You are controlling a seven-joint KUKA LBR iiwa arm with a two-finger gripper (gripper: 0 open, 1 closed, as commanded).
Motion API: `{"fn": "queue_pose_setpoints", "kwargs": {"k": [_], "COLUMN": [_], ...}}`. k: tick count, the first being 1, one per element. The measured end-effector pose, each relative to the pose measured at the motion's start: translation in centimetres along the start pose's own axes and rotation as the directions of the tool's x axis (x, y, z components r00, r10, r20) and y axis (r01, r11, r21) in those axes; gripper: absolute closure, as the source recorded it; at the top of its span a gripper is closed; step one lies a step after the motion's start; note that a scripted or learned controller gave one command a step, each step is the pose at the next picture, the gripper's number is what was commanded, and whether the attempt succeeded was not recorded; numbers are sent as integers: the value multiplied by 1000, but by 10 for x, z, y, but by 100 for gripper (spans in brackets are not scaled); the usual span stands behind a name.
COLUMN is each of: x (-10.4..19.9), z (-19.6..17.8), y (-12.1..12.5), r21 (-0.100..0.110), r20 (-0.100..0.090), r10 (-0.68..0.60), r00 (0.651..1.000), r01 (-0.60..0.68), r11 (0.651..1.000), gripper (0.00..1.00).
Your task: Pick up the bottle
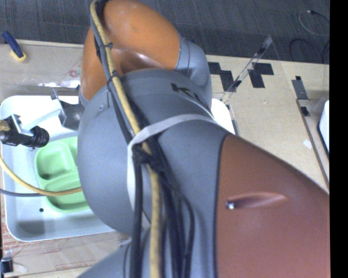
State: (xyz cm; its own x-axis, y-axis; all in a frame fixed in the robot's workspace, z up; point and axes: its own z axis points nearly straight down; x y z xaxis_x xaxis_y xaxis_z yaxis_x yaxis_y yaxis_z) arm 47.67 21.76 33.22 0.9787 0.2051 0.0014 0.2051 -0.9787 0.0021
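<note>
A: Which way does the bottle lie from the pincer?

B: I can't tell. The arm point(180, 172), smooth grey casing with glossy orange bands, covers most of both bins, and I can pick out no bottle.

A: And the pincer itself?

B: Its state can't be judged from here.

A: What is plain to see?

B: A soft-edged green tray point(59, 169) in the left white bin point(11, 213), a yellow hose point(14, 181) looping over it, and the pale wooden worktop point(267, 103).
</note>
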Motion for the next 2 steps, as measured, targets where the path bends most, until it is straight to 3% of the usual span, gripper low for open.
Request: {"fn": "queue_pose_setpoints", "kwargs": {"k": [1,2], "x": [0,1], "z": [0,-10], "y": [0,0], "r21": [0,-3], "r20": [-1,-4], "r10": [0,-6], "r00": [1000,1000], "r01": [0,6], "r11": [1000,1000], "gripper": [0,100]}}
